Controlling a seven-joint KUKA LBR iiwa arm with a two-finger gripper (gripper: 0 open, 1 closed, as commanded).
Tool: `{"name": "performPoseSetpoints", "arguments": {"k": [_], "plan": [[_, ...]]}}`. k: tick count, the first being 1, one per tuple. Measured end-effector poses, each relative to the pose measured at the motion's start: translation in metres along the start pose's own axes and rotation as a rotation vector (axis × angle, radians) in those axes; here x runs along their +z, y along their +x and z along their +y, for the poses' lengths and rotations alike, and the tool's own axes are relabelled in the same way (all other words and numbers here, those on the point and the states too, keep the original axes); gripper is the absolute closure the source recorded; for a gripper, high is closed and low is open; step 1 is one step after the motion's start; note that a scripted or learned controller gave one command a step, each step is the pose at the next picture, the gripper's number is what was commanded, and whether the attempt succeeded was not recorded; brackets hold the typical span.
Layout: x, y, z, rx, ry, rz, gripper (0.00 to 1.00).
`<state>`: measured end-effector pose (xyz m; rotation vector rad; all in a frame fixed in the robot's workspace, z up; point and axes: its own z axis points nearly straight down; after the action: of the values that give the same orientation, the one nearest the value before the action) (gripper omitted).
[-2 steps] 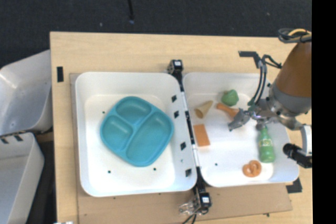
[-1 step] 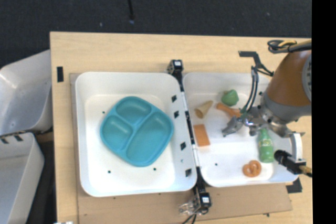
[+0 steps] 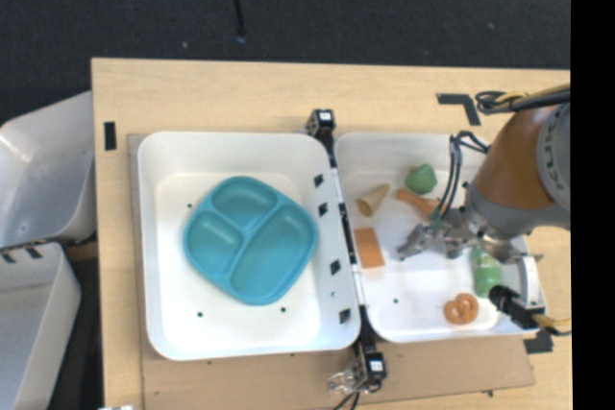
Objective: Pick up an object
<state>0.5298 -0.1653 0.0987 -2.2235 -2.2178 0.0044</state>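
Note:
The right bin [image 3: 384, 322] holds several small objects. A tan cone [image 3: 373, 199] lies at its upper left, with a green round piece [image 3: 420, 178] and an orange carrot-like piece [image 3: 416, 202] beside it. An orange flat block [image 3: 368, 247] lies by the left wall. A green object [image 3: 485, 274] and an orange pretzel-shaped piece [image 3: 461, 308] sit at the lower right. My gripper [image 3: 415, 243] hangs over the middle of this bin, pointing left, between the orange block and the green object. It is blurred and nothing shows in its grasp.
The left bin [image 3: 154, 302] holds a blue divided plate [image 3: 250, 240]. A ridge with black clips [image 3: 338, 235] separates the two bins. The arm's orange band [image 3: 514, 163] stands over the right bin's right side. Cables [image 3: 480, 101] lie on the bench behind it.

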Motion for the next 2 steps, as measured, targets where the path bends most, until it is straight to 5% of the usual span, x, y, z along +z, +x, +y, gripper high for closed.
{"name": "performPoseSetpoints", "arguments": {"k": [1, 2], "plan": [[-0.013, -0.001, 0.001, 0.006, -0.006, 0.000, 1.00], [-0.069, 0.008, 0.004, -0.006, -0.009, 0.000, 1.00]]}}
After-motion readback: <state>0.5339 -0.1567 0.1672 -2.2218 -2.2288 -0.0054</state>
